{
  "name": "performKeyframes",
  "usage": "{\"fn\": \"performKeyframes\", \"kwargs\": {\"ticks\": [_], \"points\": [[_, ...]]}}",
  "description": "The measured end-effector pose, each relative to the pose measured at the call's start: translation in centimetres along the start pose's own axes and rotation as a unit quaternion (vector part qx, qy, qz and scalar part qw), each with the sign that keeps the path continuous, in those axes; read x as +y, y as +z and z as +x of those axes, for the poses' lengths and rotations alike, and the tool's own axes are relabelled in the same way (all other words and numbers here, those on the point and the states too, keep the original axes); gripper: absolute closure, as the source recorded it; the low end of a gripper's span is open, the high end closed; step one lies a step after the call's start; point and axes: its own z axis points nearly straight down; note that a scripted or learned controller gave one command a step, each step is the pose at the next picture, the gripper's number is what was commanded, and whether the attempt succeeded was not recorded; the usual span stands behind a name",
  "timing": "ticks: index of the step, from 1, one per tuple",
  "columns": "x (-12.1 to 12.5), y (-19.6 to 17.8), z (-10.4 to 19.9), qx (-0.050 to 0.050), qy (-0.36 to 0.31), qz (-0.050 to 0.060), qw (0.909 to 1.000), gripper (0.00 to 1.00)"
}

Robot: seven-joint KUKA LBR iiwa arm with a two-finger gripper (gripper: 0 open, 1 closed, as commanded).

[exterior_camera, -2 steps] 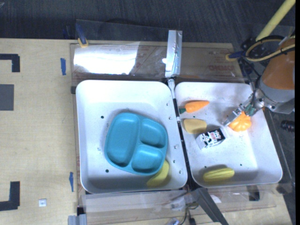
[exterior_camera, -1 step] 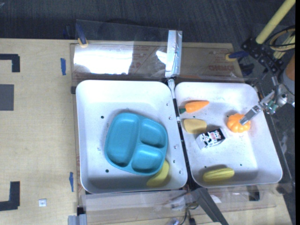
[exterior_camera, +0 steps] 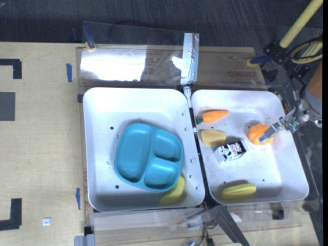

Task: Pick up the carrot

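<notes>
Carrot (exterior_camera: 215,116) lies near the upper left corner of the right bin (exterior_camera: 292,160); we judge it light, stiff, smooth plastic, best pinched across its thicker middle. Our end effector (exterior_camera: 278,127) sits beside an orange toy (exterior_camera: 257,134). The bin floor looks slick, with neighbours close below.
</notes>
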Motion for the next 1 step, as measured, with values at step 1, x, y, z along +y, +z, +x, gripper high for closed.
{"fn": "performKeyframes", "kwargs": {"ticks": [1], "points": [[5.98, 6.67, -2.37, -0.002, -0.031, -0.004, 0.9995, 0.0]]}}
